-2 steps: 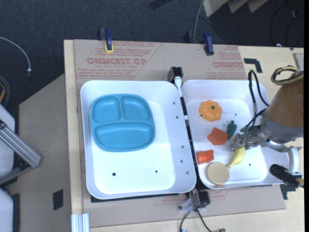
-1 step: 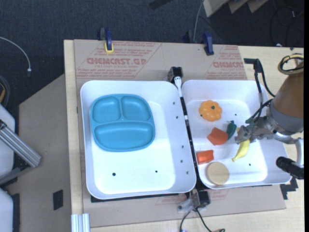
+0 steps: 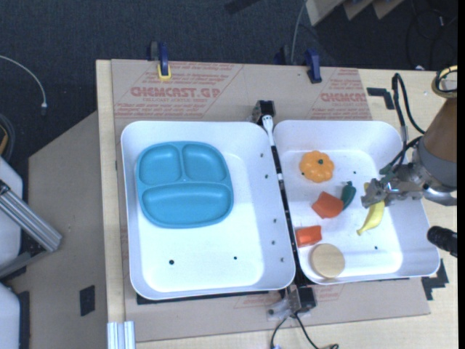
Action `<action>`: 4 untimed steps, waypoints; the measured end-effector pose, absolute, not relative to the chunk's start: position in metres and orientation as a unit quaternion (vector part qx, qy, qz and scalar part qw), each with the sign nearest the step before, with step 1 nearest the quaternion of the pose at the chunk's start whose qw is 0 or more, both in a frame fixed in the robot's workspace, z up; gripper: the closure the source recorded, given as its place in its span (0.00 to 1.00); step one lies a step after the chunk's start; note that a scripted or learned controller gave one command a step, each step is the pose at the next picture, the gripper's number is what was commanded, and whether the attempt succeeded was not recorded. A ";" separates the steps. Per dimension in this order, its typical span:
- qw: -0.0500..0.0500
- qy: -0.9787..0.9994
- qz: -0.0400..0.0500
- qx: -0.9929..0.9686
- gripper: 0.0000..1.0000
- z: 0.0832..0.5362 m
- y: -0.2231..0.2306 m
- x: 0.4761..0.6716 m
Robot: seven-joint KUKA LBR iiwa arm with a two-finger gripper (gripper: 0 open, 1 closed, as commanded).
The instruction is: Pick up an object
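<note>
White bins sit side by side on the bench (image 3: 218, 86), with the arm's jaws (image 3: 381, 191) low in the right bin (image 3: 363, 140).
Largest, a blue plate (image 3: 185, 184) lies in the left bin (image 3: 196, 267). The jaws hang at the top end of a banana (image 3: 372, 218); whether they grip it I cannot tell. Judging by this, the grasp is underway; next comes a firm close, then a straight lift.

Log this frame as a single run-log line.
gripper: above banana, grasp unclear | right bin: pumpkin, red pieces, disc | left bin: blue tray
</note>
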State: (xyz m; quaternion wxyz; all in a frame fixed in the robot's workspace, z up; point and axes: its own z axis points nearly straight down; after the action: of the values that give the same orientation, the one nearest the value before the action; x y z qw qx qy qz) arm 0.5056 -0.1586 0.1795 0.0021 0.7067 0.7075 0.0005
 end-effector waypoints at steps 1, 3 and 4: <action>0.002 0.707 0.000 0.707 1.00 0.225 -0.165 0.500; 0.000 0.708 0.000 0.706 1.00 0.219 -0.063 0.523; 0.001 0.708 0.001 0.706 1.00 0.226 -0.008 0.529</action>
State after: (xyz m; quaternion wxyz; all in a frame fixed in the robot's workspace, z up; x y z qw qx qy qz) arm 0.5294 -0.0081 0.2255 0.0007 0.7061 0.7081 0.0005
